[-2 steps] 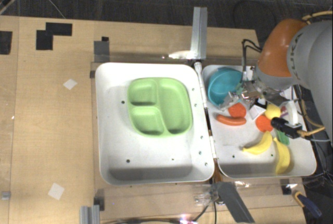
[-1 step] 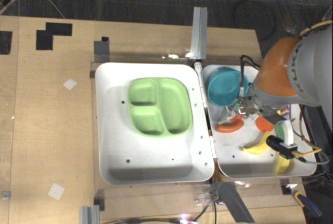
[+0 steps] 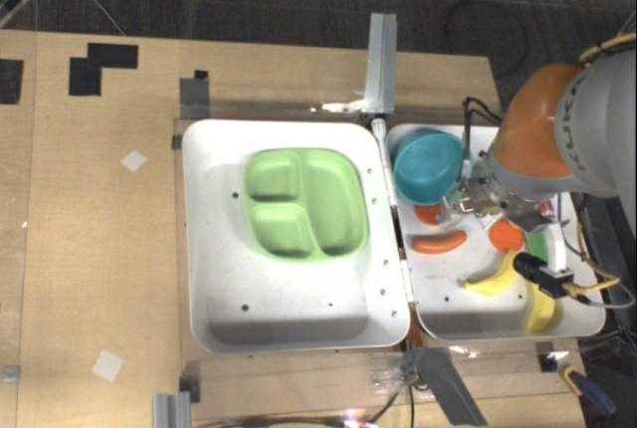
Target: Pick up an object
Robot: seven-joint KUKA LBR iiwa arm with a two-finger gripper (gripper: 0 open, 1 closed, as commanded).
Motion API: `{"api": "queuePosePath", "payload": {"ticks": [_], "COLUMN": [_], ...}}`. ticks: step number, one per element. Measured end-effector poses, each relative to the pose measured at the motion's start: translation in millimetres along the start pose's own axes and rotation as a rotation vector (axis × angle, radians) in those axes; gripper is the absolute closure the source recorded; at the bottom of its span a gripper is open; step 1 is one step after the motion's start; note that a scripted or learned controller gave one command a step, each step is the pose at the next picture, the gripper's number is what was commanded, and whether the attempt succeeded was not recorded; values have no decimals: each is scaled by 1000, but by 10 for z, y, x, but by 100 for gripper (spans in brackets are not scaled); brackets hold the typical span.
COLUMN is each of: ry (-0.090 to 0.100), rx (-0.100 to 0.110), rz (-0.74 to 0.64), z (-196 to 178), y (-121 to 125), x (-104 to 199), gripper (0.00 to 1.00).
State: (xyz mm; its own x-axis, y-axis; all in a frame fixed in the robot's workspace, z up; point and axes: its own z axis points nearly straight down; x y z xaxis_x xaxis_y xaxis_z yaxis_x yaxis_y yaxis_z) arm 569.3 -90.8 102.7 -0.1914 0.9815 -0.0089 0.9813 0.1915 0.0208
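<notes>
Down in the right bin (image 3: 587,321), a teal bowl (image 3: 428,165) sits at the far left corner, an orange carrot (image 3: 438,242) and yellow banana (image 3: 495,281) nearer. Between bowl and carrot hangs the claw (image 3: 468,200); its state I cannot tell. The left bin (image 3: 214,217) holds a green divided plate (image 3: 304,202).

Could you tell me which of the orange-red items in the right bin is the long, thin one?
The carrot-shaped piece lying flat near the right bin's left wall; the orange piece to its right is round, not long.
</notes>
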Motion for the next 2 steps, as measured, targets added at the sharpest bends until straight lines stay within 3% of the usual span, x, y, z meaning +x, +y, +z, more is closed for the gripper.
{"api": "queuePosePath", "payload": {"ticks": [1, 2], "ry": [6, 5], "rx": [12, 17], "rz": [267, 268], "z": [-1325, -1303], "y": [336, 324], "x": [324, 318], "gripper": [100, 0]}}
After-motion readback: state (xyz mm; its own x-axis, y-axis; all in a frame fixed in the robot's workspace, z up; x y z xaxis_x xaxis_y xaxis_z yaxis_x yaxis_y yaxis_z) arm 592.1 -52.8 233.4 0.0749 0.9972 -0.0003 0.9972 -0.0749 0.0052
